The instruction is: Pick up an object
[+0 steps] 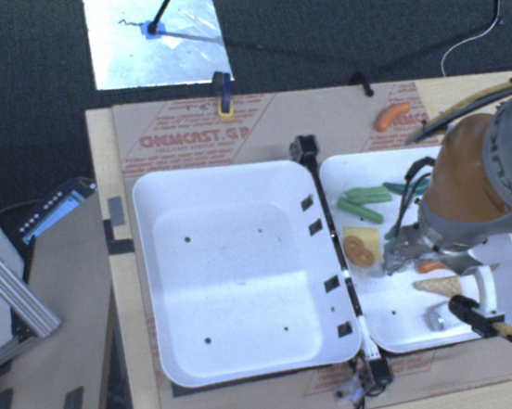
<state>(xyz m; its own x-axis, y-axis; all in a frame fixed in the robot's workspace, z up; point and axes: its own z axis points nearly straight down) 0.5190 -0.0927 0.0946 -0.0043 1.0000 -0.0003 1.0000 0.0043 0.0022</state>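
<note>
Tabletop [123,263] showed bare along its left margin, with the cardboard sheet [194,127] lying under both bins; the left bin [158,202] sat wide and white, with nothing in it worth my reaching for. Past the black divider clips [320,228] came the right bin [384,322], and that was where my work lay; nearest the divider sat a yellow-and-orange cut-fruit toy [362,245], just above it a green pod toy [365,197], and further right, low in the bin, a pale cone-shaped piece [438,285] with a small orange piece [430,267] just above it. My tool [399,255] hung low over the bin floor just right of the cut-fruit toy, close beside it but, as far as I could judge, not around it; whether its fingers stood apart or together I could not tell, my own wrist and cabling covering them from above. Nothing showed gripped.

To do this step well I judged I should centre over one object rather than the gap between two; the cut-fruit toy was nearest, so a small shift toward the divider, then a straight descent, would serve; its rounded flank might squirt out under a glancing pinch, so I wanted it squarely straddled before closing. An orange toy [394,116] lay outside the bins on the cardboard, well apart, and not worth chasing.
</note>
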